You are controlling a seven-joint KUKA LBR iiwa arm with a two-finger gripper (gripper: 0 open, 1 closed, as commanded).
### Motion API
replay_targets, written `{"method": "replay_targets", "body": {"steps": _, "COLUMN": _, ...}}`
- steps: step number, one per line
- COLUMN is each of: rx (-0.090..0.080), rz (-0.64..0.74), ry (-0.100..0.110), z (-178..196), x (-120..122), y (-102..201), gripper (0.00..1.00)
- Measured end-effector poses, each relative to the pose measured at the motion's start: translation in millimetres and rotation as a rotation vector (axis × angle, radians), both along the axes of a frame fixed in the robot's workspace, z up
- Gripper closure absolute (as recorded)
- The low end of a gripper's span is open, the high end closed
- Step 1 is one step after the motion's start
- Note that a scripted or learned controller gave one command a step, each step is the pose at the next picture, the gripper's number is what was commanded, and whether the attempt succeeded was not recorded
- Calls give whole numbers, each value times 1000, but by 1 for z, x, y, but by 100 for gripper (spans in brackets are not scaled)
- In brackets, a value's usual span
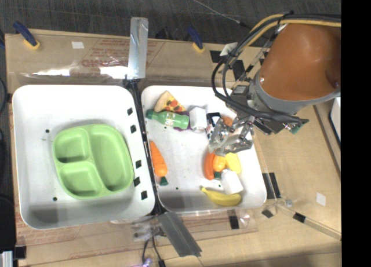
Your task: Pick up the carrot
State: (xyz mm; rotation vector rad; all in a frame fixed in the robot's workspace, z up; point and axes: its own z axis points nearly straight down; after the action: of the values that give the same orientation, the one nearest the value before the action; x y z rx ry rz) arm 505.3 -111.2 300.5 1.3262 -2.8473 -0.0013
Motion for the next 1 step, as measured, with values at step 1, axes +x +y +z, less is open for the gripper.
{"method": "replay_targets", "body": {"steps": 1, "rx": 1, "rz": 276, "ry": 2, "z": -30, "x": -1, "y": -56, "gripper": 100}}
